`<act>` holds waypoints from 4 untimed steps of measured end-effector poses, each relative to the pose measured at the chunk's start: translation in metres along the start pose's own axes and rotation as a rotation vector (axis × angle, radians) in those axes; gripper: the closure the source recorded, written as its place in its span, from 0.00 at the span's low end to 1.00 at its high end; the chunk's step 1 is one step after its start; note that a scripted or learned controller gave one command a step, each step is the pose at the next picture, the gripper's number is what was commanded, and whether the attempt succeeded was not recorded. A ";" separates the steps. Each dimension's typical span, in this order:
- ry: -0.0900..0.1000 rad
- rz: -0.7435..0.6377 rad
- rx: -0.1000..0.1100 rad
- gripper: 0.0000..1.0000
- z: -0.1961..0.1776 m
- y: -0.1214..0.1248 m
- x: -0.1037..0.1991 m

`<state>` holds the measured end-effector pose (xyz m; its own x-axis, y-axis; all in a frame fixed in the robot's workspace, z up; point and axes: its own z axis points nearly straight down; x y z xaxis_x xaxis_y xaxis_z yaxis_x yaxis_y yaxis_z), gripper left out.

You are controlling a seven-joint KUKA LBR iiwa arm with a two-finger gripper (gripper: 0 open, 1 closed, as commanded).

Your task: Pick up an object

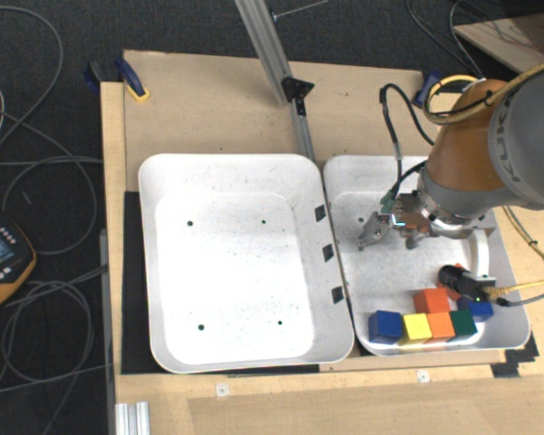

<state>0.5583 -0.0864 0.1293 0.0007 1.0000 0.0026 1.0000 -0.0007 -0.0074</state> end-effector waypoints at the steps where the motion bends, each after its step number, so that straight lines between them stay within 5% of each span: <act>1: 0.000 0.000 -0.001 0.00 0.032 -0.001 0.001; 2: 0.000 0.000 -0.007 1.00 0.019 0.001 0.001; 4: -0.004 -0.003 -0.017 1.00 -0.095 -0.002 -0.001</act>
<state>0.5574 -0.0876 0.2238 -0.0020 1.0000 -0.0010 1.0000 0.0020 0.0091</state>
